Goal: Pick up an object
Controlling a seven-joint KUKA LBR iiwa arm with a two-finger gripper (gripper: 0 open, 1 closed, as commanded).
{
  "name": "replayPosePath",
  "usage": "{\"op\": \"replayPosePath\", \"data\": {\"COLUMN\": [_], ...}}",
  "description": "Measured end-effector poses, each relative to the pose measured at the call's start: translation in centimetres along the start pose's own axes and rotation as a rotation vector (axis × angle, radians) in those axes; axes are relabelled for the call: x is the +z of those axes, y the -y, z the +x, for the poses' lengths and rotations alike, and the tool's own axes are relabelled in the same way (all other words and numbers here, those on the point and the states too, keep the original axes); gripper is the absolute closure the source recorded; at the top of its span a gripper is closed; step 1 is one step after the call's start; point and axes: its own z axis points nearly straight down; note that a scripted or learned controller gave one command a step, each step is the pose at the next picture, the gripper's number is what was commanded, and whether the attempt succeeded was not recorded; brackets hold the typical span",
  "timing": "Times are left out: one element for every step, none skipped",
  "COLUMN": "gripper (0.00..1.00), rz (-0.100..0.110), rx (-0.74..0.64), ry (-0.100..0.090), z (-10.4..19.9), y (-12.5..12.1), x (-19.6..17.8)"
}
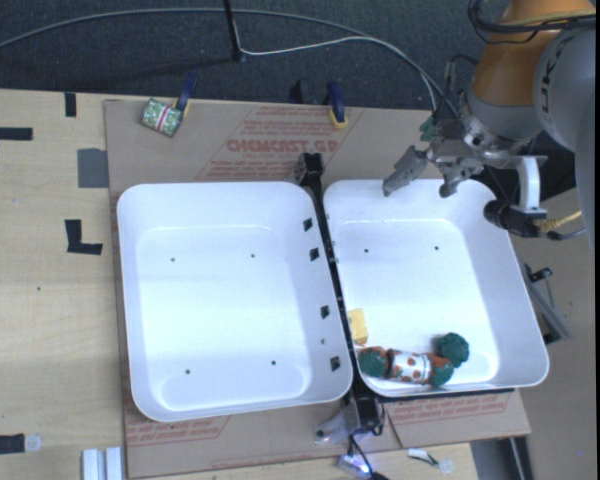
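your claw (pixel 420 177) hangs spread and empty over the right bin's (pixel 500 278) far rim. you find the toys (pixel 412 361) well apart at its near wall, lying crosswise.

Even overhead light is cast; the white bins (pixel 220 298) are nearly blown out, shadows are kept soft, and slight blur is seen.
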Motion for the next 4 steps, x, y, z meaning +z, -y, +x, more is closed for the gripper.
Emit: {"op": "replayPosePath", "data": {"gripper": [0.0, 0.0, 0.0, 0.0], "rz": [0.011, -0.002, 0.001, 0.0], "rx": [0.002, 0.002, 0.001, 0.0], "ry": [-0.001, 0.001, 0.0, 0.0], "z": [-1.7, -4.3, -4.6, -4.9], "y": [3.5, 5.3, 7.8, 8.8], "x": [13.0, 7.7, 7.4, 7.2]}}
